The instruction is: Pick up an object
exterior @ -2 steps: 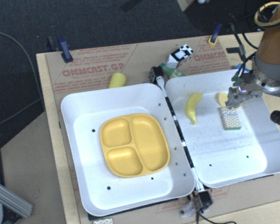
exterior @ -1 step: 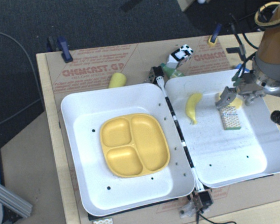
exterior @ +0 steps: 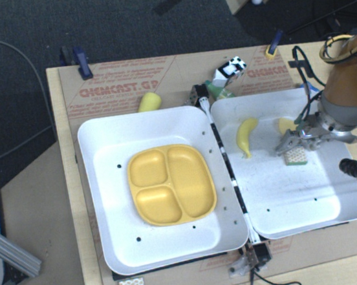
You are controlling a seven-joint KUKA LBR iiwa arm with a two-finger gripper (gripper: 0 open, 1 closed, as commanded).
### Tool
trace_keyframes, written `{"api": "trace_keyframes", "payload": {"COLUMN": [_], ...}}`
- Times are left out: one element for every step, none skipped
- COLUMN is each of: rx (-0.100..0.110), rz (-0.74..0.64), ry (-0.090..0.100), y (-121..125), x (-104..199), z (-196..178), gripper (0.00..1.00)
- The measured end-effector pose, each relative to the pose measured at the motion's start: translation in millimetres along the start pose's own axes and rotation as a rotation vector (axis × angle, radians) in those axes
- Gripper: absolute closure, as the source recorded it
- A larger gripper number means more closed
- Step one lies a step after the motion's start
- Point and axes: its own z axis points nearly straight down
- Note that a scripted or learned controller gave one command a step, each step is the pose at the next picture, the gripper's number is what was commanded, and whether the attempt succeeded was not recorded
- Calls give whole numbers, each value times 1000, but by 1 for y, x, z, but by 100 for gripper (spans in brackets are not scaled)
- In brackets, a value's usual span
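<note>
Hovering over the sponge (exterior: 296, 157), hand (exterior: 289, 144) beside banana (exterior: 245, 135).

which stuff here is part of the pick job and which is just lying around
Job in hand:
- gripper, low in the right bin
- sponge-like block just under it
- banana
- small yellow piece

Lying about:
- yellow divided plate in the left bin
- yellow object on the bench behind the bins
- blue clamp

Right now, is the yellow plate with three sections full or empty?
Empty. The yellow plate lies flat in the left bin, and all three compartments show only bare yellow surface, with nothing in them.
</note>
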Motion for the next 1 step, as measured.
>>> {"api": "trace_keyframes", "payload": {"rx": [-3], "rz": [-1], "ry": [-1], "y": [1], "x": [0], "z": [-11], "gripper": [100]}}
